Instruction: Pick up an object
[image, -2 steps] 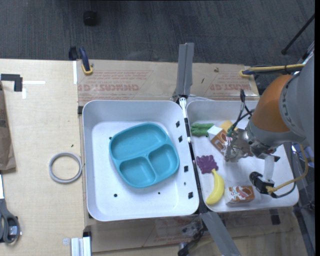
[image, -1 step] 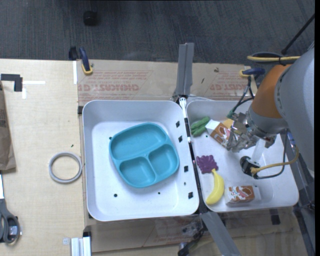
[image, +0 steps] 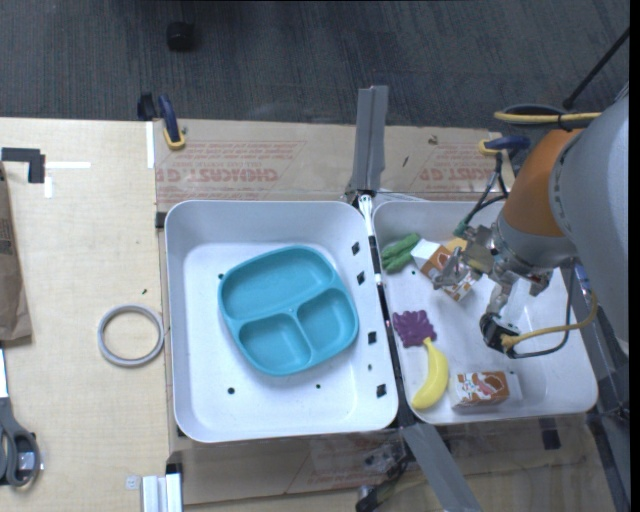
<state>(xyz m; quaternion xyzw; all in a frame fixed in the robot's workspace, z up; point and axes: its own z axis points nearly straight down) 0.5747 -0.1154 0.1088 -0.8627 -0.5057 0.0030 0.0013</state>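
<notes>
From my station I see the left bin (image: 190, 330) holding just the blue divided plate (image: 288, 309), while the right bin (image: 560, 395) carries the banana (image: 433, 374), snack box (image: 482, 390), grapes (image: 412, 325) and green pepper (image: 400, 250). The gripper (image: 456, 268) is low over a small carton (image: 447, 270) near that bin's back; I cannot tell whether it's released or clenched, so I judge the pick not yet done, with grasp and lift left.

A blue divided plate (image: 289, 310) is seen in the left bin (image: 190, 330). In the right bin (image: 560, 390), the tool (image: 455, 270) is positioned over a small carton (image: 447, 268), near a banana (image: 432, 375).
</notes>
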